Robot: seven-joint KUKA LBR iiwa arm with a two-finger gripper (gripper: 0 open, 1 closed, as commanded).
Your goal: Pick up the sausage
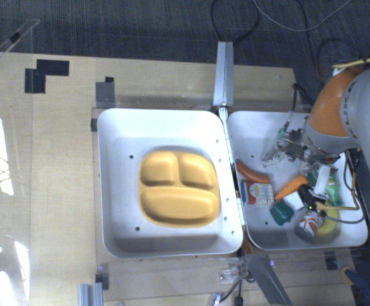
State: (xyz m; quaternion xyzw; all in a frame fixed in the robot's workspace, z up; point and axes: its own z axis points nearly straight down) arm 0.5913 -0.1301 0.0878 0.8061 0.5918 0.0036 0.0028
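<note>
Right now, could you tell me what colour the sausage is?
Reddish-orange; the sausage shows in the camera view, in the right bin.

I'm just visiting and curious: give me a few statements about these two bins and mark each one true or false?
1. The yellow three-compartment plastic tray lies in the left white bin. True.
2. The reddish-orange sausage lies inside that tray. False: it lies in the right white bin, near the divider.
3. The end effector is above the right bin. True.
4. The sausage is between the end effector's fingers. False: it rests on the bin floor, apart from it.
5. The orange carrot-shaped toy is in the left bin. False: right bin.
</note>
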